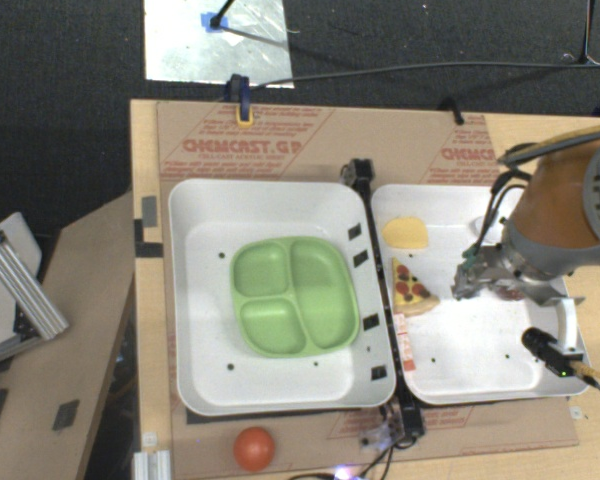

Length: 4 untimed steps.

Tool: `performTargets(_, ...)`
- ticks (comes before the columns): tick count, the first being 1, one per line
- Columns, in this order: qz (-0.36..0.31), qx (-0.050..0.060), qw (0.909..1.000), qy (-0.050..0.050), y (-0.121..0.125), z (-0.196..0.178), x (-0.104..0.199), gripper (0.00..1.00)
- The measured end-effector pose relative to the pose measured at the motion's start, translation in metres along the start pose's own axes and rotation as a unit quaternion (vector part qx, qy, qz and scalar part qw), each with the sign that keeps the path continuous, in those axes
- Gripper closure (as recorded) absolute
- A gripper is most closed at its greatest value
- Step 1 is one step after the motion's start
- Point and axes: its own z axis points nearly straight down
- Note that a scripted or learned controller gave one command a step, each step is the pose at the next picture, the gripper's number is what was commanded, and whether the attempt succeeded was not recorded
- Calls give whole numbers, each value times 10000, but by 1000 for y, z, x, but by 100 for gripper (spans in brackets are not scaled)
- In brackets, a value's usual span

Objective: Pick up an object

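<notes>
Gripper (pixel 467 276) is low in the right bin (pixel 480 368); can't tell the finger state, too blurred. Pizza slice toy (pixel 411 287) lies just left of the fingers, yellow disc (pixel 406 232) further up-left. Advice: centre over the slice, descend straight, close across its narrow width.

The gripper (pixel 467 280) hangs low in the right bin (pixel 500 373), just beside a pizza slice (pixel 411 287); a green tray (pixel 293 296) lies in the left bin (pixel 205 268).
</notes>
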Motion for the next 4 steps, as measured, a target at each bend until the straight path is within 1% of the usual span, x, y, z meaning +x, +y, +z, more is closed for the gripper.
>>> performTargets(1,-14,-15,10000,-2,2,-47,8,100)
performTargets(2,-12,-24,10000,-7,2,-110,3,100)
performTargets(3,-15,-17,10000,-5,3,-154,2,100)
performTargets(4,-31,7,10000,5,16,-141,46,100)
